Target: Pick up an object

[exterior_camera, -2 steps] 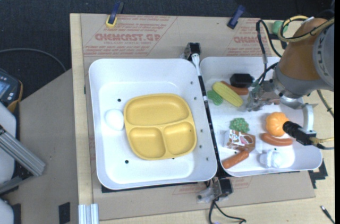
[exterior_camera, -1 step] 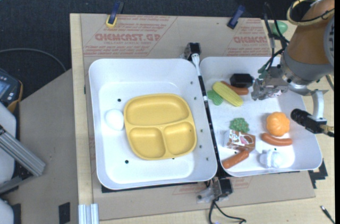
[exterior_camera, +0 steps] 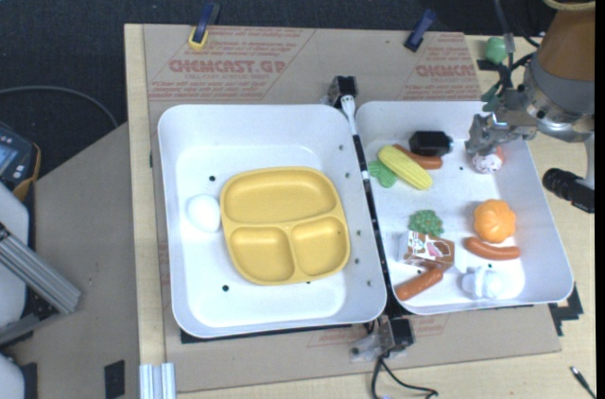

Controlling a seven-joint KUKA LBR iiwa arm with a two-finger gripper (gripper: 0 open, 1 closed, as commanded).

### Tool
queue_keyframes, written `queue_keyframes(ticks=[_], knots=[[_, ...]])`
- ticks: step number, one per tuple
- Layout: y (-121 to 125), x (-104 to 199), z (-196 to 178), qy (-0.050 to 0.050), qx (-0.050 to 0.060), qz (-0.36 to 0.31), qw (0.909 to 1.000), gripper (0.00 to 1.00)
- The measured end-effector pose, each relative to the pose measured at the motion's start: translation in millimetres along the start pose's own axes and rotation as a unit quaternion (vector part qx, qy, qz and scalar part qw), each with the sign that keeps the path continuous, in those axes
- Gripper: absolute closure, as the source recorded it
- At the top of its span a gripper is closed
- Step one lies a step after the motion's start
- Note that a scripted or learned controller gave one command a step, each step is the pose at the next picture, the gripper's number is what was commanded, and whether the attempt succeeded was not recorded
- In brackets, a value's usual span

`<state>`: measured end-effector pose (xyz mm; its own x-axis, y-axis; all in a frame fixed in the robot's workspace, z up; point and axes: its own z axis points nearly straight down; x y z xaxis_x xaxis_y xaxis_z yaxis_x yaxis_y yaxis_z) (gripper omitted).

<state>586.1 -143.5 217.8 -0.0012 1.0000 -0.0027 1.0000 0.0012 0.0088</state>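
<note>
At the near edge of the right bin (exterior_camera: pixel 553 241), a small white object (exterior_camera: pixel 480 282) is lying close to the near right corner, and an orange sausage (exterior_camera: pixel 419 282) is resting at a slant beside it toward the bin's left wall. Just behind the sausage a small printed packet (exterior_camera: pixel 427 248) is sitting, with a green broccoli piece (exterior_camera: pixel 425 221) touching its far side. Toward the right wall, a second sausage (exterior_camera: pixel 492 249) is lying flat, and an orange fruit (exterior_camera: pixel 494 219) is sitting against its far side.

In the left bin (exterior_camera: pixel 180 199), a yellow divided plate (exterior_camera: pixel 282 223) is taking up the middle, and a white ball (exterior_camera: pixel 202 212) is resting just beside the plate's left rim.

Farther back in the right bin, a corn cob (exterior_camera: pixel 406 167) is lying at a slant near the left wall, with a green leaf piece (exterior_camera: pixel 381 172) at its near left end. A black object (exterior_camera: pixel 430 142) is sitting behind the corn, over a reddish sausage (exterior_camera: pixel 424 160).

At the far right part of that bin, the gripper (exterior_camera: pixel 487 153) is hanging low on the arm (exterior_camera: pixel 567 57), which is reaching in from the right. A small white and red thing (exterior_camera: pixel 487 163) is sitting right at its tip; whether it is pinched I cannot tell, nor how the gripper is set.
</note>
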Motion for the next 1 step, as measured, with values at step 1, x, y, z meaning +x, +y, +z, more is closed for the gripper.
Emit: queue_keyframes(ticks=[1], knots=[[0.9,0.0,-7.8,0.001,0.002,0.0,1.0,1.0]])
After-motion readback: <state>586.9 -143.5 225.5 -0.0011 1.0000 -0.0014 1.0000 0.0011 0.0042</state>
